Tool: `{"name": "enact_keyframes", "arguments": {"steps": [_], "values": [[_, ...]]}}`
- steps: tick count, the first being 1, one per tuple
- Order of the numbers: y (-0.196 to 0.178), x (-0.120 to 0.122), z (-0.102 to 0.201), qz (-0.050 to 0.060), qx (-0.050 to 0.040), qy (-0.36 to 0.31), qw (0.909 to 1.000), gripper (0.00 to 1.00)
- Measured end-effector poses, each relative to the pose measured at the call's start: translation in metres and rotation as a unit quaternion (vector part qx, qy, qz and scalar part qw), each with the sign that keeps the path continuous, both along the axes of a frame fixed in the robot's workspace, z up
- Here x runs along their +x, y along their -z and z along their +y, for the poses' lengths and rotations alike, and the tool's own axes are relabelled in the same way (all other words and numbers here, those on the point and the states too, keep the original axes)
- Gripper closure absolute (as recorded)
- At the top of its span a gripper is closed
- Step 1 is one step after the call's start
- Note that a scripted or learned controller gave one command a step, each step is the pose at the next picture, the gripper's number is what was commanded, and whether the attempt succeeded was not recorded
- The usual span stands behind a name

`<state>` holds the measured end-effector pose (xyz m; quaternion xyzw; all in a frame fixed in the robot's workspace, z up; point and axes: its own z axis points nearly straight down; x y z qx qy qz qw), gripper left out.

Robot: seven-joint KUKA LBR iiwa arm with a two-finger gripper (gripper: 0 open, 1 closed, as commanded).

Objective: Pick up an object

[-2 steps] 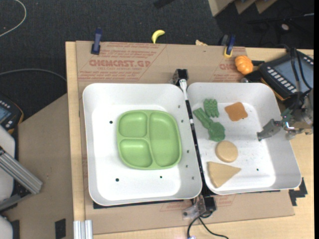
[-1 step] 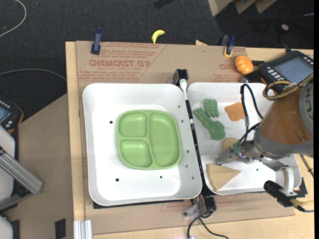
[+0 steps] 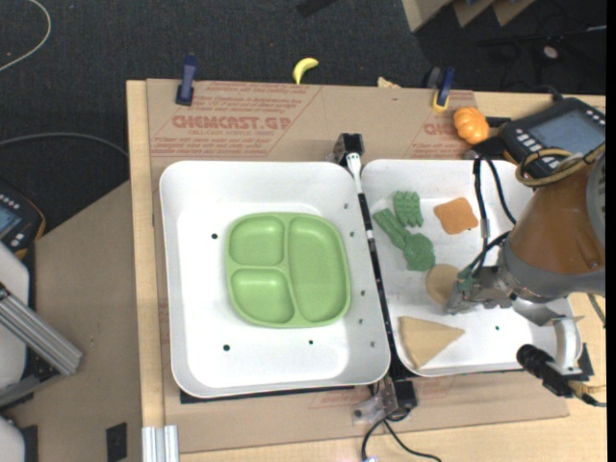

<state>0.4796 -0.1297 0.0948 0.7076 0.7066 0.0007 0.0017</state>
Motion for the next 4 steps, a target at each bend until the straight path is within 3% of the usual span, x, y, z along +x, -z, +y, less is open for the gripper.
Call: {"name": "enact_keyframes", "arguments": {"steps": [1,2,3,4], "values": [[-0.095,0.016,0.08,-0.004,0.0013,-0.005,1.0,1.0],[-0.178,0.01,0.175,-0.003,0.0025,-0.007,1.0,1.0],[-0.307,0.001,0.148,-0.007,0.0013,-0.001,1.0,1.0],[-0.192,-0.002,0.206,0.007,0.0007,-0.003,1.0,1.0]]}}
